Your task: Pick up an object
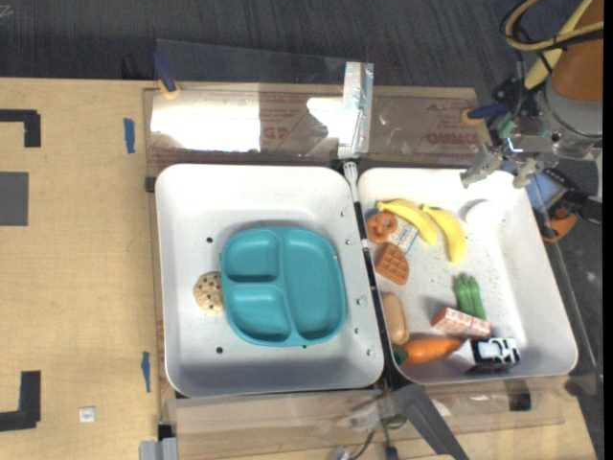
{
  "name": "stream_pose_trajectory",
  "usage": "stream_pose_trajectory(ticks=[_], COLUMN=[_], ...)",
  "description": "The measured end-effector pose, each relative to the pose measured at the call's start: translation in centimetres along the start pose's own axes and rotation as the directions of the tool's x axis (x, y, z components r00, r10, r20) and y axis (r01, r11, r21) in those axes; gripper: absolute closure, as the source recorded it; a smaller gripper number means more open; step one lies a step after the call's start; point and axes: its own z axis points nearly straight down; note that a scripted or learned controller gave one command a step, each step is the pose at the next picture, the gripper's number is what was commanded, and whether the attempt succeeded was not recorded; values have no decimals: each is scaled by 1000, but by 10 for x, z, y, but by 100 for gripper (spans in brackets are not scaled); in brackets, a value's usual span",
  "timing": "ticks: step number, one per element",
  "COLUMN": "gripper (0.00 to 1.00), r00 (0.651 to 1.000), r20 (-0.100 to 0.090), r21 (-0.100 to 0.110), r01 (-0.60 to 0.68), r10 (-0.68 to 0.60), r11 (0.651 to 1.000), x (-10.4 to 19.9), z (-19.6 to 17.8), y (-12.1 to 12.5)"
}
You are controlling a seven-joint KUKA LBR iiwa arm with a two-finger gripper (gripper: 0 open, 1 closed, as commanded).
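The right bin (pixel 551 286) holds several toy foods. A yellow banana (pixel 436 223) lies at the back beside an orange round piece (pixel 383 225) and a brown waffle (pixel 393 264). Nearer the front are a sausage (pixel 396 316), a carrot (pixel 431 350), a green vegetable (pixel 468 295), a red and white packet (pixel 462 322) and a black and white toy car (pixel 495 351). My gripper (pixel 500 174) hovers over the bin's far right corner, behind the banana. Its fingers stand apart with nothing between them.
The left bin (pixel 182 209) holds a teal divided plate (pixel 284 284) with a cookie (pixel 209 292) at its left side. A clear plastic wall (pixel 356 113) stands behind both bins. Yellow cables (pixel 536 12) loop beside the arm at the top right.
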Motion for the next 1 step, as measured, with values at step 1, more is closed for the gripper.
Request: stream_pose_trajectory(ticks=[1], gripper=[0], r00=[999], r20=[-1], r21=[9], r01=[-38], r10=[38], r11=[999], x=[-12], z=[112], y=[-50])
